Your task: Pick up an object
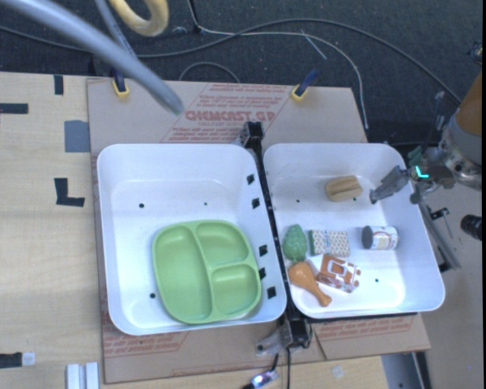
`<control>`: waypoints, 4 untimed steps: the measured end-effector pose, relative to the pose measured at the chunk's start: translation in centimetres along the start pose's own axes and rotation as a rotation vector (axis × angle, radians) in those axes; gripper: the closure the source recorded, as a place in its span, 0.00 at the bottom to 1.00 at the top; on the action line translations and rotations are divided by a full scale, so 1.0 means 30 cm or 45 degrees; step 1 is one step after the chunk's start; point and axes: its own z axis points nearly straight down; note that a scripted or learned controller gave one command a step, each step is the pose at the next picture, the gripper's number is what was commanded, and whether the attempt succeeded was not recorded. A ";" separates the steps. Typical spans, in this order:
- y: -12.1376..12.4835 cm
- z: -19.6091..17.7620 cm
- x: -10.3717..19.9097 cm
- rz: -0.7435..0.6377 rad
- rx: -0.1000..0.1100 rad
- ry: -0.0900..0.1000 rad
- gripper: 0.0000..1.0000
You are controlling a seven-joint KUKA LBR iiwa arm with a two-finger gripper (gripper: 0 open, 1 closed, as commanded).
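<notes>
Camera view: tool (395,181), state unclear, hovers at right bin (405,298) 2 o'clock edge, nothing visibly held, bread roll (343,188) nearest at its 9 o'clock; descending could clip the wall.

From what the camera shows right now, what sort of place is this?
Probably a robot test bench in a lab. Two white bins sit side by side on a board, the right one holds small toy foods such as a chicken leg, and loose cables run behind.
</notes>
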 end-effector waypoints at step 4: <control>0.024 0.490 -0.015 0.003 -0.004 -0.003 0.00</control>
